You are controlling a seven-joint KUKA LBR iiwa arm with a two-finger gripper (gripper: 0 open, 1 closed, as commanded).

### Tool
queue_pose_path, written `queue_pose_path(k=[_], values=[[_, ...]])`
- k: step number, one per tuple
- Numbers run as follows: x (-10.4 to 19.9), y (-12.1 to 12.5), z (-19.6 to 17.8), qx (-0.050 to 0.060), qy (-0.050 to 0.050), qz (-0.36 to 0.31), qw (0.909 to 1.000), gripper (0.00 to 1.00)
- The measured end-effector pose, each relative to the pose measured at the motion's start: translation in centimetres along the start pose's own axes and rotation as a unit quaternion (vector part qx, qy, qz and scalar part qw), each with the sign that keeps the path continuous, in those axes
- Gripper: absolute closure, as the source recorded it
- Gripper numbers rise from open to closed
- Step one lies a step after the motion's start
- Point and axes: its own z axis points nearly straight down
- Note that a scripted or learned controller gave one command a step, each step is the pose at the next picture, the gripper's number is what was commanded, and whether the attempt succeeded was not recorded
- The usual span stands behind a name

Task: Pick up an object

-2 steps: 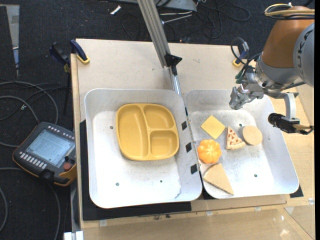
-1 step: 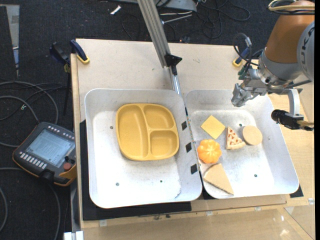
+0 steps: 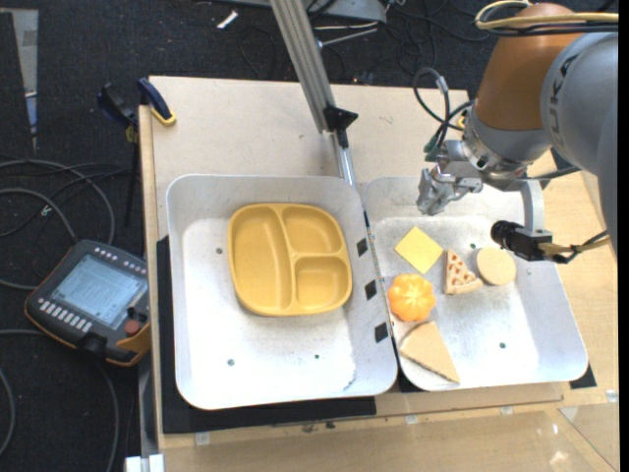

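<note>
Toy food pieces lie clustered in the right white bin (image 3: 550, 352): a flat yellow square slice (image 3: 420, 249), a small pizza-like wedge with red spots (image 3: 458, 273), a pale round disc (image 3: 496, 266), an orange ribbed fruit (image 3: 412, 298) and a tan triangular wedge (image 3: 430, 351) nearest me. The wedge touches the disc; the fruit sits just below the yellow slice. My gripper (image 3: 433, 196) hangs over the bin's far edge, above the yellow slice and apart from it, holding nothing I can see; whether it is spread or closed I cannot tell. In the left white bin (image 3: 197, 362) rests a yellow three-compartment plastic tray (image 3: 290, 259). A teach pendant (image 3: 90, 298) lies on the floor at left.
</note>
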Motion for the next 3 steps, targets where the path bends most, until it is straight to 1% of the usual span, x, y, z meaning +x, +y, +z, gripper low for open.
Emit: queue_pose_path(k=[1, 2, 3], values=[[5.2, -0.3, 0.6, 0.0, 0.0, 0.0, 1.0, 1.0], [10.4, 0.5, 0.7, -0.001, 0.0, 0.0, 1.0, 1.0], [15.9, 0.5, 0.8, -0.001, -0.001, 0.0, 1.0, 1.0]])
